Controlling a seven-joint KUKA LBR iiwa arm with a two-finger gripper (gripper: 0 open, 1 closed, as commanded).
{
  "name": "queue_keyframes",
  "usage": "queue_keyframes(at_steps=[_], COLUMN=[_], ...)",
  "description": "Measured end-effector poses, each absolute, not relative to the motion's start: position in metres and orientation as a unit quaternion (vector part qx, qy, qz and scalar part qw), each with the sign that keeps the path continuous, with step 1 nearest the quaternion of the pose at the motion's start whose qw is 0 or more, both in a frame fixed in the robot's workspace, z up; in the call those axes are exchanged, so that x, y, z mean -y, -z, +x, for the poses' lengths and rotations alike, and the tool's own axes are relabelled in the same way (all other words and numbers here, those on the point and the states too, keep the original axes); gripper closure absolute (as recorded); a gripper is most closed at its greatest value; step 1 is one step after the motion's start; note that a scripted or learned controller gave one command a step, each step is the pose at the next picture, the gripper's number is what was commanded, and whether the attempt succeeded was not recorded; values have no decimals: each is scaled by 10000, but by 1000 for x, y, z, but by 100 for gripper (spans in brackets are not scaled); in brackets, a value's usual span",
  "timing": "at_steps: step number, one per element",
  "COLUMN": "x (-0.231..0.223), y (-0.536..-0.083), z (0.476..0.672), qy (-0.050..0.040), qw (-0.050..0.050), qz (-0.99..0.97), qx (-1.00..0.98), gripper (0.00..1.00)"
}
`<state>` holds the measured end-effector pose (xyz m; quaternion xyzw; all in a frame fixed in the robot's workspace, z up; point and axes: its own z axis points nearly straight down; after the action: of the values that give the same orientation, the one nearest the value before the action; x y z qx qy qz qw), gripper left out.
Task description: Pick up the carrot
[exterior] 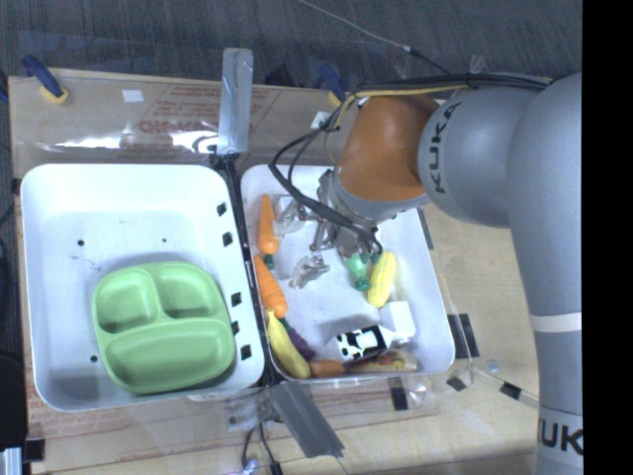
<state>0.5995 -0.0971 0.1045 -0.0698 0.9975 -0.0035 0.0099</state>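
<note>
Two orange carrots lie along the left wall of the right bin [435,295]. The upper carrot [266,224] points toward the back, and the lower carrot [270,286] lies just in front of it. My gripper [315,253] hangs under the orange wrist band over the middle of that bin, a little to the right of both carrots. I see nothing held in it. The wrist hides the bin's back right part.
The right bin also holds a yellow corn cob [382,277], a green item [356,265], a white block [399,318], a black-and-white cow toy [361,342] and a banana [286,349]. In the left bin [59,196] sits a green divided plate [163,325].
</note>
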Motion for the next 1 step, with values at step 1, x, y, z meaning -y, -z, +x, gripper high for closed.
queue_keyframes(at_steps=[1], x=[95], y=[-116], z=[602], qy=[36], qw=[126], qz=[-732], qx=[-9972], gripper=[100])
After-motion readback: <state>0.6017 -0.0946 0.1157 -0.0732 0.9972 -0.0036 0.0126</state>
